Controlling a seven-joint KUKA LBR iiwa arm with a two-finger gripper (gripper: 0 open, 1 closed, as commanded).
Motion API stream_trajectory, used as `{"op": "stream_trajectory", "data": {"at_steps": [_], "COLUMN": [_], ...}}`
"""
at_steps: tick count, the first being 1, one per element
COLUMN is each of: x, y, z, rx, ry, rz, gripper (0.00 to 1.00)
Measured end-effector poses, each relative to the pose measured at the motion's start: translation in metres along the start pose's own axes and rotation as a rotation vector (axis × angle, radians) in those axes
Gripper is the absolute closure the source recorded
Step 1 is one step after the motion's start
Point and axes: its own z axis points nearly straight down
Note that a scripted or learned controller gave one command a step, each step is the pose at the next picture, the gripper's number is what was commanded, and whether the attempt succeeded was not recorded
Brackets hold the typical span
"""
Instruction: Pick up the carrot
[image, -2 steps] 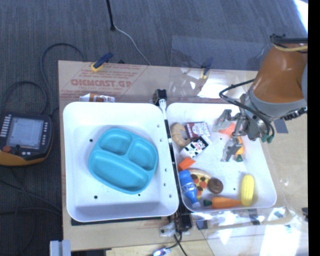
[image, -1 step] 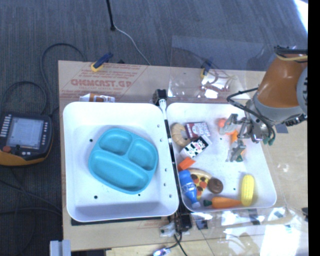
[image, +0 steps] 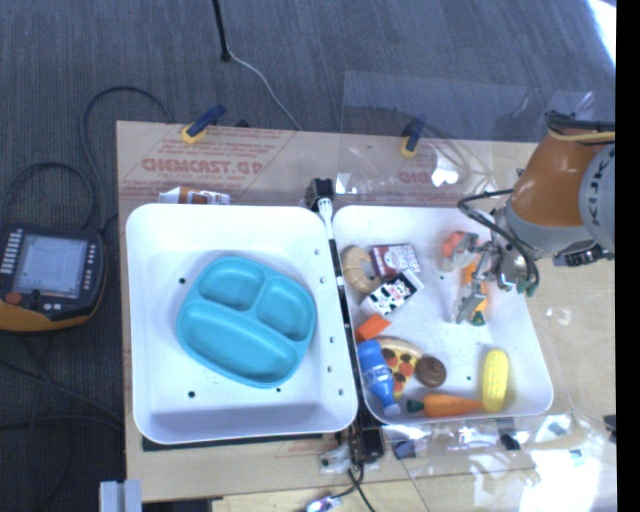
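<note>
The carrot (image: 452, 405) is orange with a green stub at its left end. It lies flat along the front wall of the right bin (image: 535, 345), just left of a yellow corn cob (image: 494, 378). My gripper (image: 472, 302) hangs low over the right-hand part of that bin, about a hand's width behind the carrot and slightly to its right. Small orange and green bits show right at the gripper's tip, and I cannot make out what they are. The carrot is apart from the gripper.
The right bin also holds a blue bottle (image: 375, 370), a pizza slice (image: 401, 356), a brown round piece (image: 431, 371), a patterned box (image: 391, 293), a brown box (image: 393, 259) and a bagel (image: 354, 266). A blue divided plate (image: 247, 318) lies in the left bin (image: 150, 300).
</note>
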Motion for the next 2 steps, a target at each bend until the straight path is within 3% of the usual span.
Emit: {"op": "stream_trajectory", "data": {"at_steps": [1,2], "x": [-0.004,0.011], "y": [0.001,0.051], "z": [-0.014,-0.078], "rx": [0.005,0.002], "ry": [-0.012,0.005], "rz": [-0.002,0.243], "gripper": [1.0,1.0]}}
